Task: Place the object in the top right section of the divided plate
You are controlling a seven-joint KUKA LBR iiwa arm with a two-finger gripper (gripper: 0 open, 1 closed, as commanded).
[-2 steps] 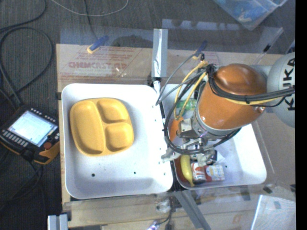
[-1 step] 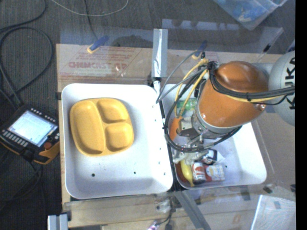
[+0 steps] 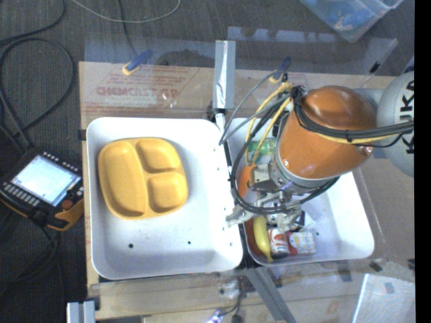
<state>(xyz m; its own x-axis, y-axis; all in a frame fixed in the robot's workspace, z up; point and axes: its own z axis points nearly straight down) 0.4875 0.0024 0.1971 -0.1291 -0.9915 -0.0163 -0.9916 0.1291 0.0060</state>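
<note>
A yellow divided plate lies in the left white bin, with one large section on the left and two smaller ones on the right. The arm's orange wrist hangs over the right bin, and the gripper points down into that bin's left part, mostly hidden by the wrist and cables. Right under it lie a yellow banana-like object and a red and white packet. An orange object and a green one sit just behind the gripper.
Yellow and grey cables loop off the wrist over the divider between the bins. A teach pendant lies on the floor to the left. A clear plastic box stands at the back right.
</note>
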